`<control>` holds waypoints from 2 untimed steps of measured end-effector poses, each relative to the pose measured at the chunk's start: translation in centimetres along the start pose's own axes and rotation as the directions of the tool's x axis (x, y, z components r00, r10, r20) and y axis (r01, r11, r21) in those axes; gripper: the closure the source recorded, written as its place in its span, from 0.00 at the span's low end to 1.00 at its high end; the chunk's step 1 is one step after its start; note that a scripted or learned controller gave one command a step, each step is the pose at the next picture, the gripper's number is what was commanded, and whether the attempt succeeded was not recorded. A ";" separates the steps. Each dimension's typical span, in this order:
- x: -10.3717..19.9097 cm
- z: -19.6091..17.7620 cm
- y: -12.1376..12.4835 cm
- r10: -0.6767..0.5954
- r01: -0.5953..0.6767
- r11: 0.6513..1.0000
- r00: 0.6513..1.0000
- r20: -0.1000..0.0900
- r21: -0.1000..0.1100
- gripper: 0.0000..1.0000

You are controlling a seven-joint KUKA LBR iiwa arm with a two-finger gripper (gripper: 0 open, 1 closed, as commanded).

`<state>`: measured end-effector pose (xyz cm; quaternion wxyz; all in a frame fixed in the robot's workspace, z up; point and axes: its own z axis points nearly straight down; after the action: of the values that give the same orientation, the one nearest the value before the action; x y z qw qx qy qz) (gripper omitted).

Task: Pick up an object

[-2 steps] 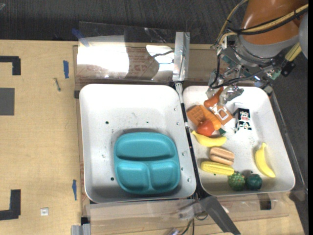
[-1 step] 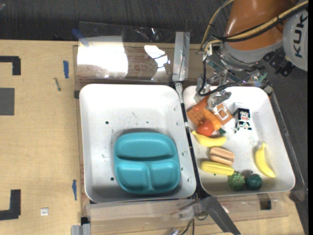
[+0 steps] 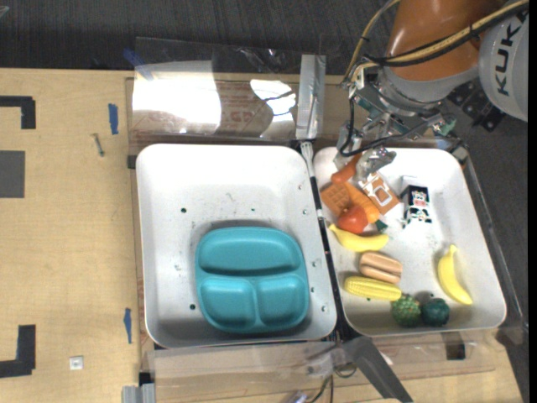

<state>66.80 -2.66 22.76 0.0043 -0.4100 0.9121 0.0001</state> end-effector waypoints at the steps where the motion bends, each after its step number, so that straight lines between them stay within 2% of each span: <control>1: -2.8 -0.5 2.4 -0.133 0.133 0.991 0.991 0.001 0.002 1.00; 2: -3.0 -1.8 2.3 -0.130 0.129 0.992 0.992 0.010 0.009 1.00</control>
<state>67.04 1.13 24.59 0.0111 -0.4683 0.8835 -0.0017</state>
